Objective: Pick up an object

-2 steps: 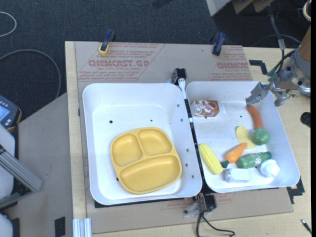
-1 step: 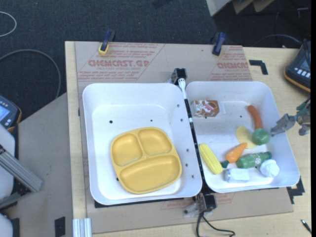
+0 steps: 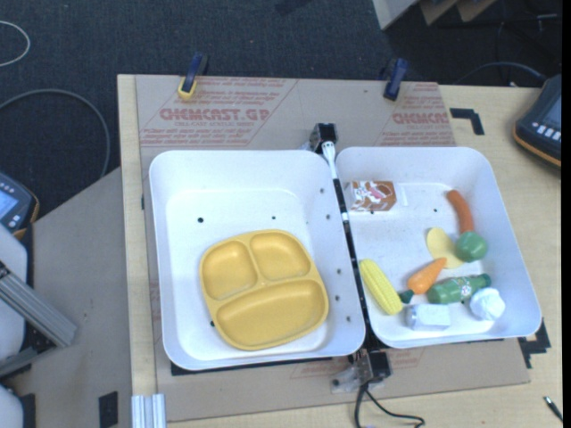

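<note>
1. Two white bins are sitting side by side on a brown board: the left bin (image 3: 169,185) and the right bin (image 3: 482,172).
2. A yellow divided plate (image 3: 263,288) is lying flat in the left bin, toward its near side.
3. The things to pick are lying in the right bin. A small brown and white packet (image 3: 370,195) is resting near the far left corner.
4. A yellow corn cob (image 3: 380,285) is lying along the left wall.
5. An orange carrot (image 3: 426,275) is lying just beside the corn cob, with a green bottle (image 3: 458,288) next to it.
6. A green ball (image 3: 471,245) is sitting near the right wall, touching a reddish sausage (image 3: 459,209).
7. A white cup (image 3: 487,306) is lying at the near right corner.
8. The state of the gripper cannot be told.
</note>
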Motion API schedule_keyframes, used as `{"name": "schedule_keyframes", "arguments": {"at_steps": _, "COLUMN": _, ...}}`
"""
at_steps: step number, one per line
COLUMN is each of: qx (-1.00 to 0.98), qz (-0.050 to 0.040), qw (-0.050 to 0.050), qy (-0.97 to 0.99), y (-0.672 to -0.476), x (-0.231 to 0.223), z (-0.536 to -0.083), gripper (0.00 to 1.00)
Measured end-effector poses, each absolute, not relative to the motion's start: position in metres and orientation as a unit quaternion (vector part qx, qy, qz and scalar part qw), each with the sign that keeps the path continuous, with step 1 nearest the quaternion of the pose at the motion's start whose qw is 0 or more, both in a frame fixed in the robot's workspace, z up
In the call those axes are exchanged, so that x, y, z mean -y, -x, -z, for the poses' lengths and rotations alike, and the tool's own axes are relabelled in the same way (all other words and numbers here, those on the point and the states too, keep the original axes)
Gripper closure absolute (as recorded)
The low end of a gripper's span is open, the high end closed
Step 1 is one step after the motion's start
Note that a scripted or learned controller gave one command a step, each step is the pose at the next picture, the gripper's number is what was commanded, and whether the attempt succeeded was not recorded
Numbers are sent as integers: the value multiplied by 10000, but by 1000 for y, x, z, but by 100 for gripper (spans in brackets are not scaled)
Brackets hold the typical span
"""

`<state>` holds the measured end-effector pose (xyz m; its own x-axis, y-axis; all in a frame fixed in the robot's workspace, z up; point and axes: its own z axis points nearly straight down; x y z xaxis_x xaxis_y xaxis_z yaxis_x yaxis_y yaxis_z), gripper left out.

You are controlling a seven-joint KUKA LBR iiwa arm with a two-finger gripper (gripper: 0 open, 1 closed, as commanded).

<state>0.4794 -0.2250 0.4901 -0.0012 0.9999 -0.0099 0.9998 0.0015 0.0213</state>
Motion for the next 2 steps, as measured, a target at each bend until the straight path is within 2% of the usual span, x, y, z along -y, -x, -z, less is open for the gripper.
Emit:
{"name": "schedule_keyframes", "arguments": {"at_steps": 1, "qx": -7076, "qz": -6, "qw": 48, "qy": -7066, "y": -480, "x": 224, "z": -491, "gripper": 100}}
{"name": "schedule_keyframes", "arguments": {"at_steps": 2, "qx": -7068, "qz": 12, "qw": -25, "qy": -7074, "y": -479, "x": 224, "z": -422, "gripper": 100}}
